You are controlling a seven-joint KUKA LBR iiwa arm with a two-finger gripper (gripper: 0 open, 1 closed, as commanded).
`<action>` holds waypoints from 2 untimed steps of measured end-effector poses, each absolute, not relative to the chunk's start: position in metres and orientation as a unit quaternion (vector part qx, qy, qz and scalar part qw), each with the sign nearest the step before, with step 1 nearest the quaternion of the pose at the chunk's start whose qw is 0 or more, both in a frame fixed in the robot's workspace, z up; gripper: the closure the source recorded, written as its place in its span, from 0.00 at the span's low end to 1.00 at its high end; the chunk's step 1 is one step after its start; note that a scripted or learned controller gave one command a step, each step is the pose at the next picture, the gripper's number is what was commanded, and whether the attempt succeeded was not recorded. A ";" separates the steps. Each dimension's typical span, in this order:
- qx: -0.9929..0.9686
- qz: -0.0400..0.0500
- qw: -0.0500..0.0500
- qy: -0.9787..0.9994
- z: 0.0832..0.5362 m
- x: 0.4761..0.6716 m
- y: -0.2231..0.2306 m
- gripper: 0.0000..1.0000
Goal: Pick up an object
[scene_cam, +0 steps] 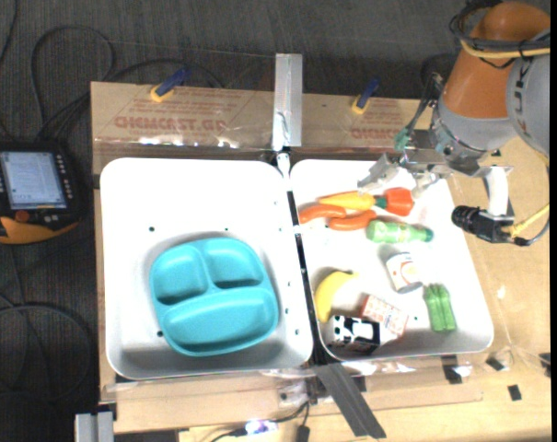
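The grey arm with the orange band enters from the right, its two-finger gripper (402, 175) poised over the far edge of the right white bin (471, 293). The fingers (385, 171) appear spread apart, with nothing between them. Directly below lies a long orange carrot-shaped toy (347, 203), with a second orange piece (350, 220) just beside it and a small red-orange block (399, 201) at its right end. Near these rests a green bottle-shaped item (398, 233) on its side. Further forward: a small white cylindrical can (403, 271), a yellow banana (330, 293), a pink-and-white carton (385, 317), a black-and-white box (353, 332) and a green ridged block (439, 307). The left white bin (131, 191) holds a turquoise plastic divided plate (214, 295) with three compartments.
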State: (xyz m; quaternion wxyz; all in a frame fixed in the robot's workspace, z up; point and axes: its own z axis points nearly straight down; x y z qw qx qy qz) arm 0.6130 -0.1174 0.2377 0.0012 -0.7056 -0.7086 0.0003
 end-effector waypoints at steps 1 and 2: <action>-0.673 0.001 0.000 -0.740 0.173 0.610 -0.141 0.00; -0.655 0.000 -0.005 -0.755 0.089 0.664 -0.151 0.00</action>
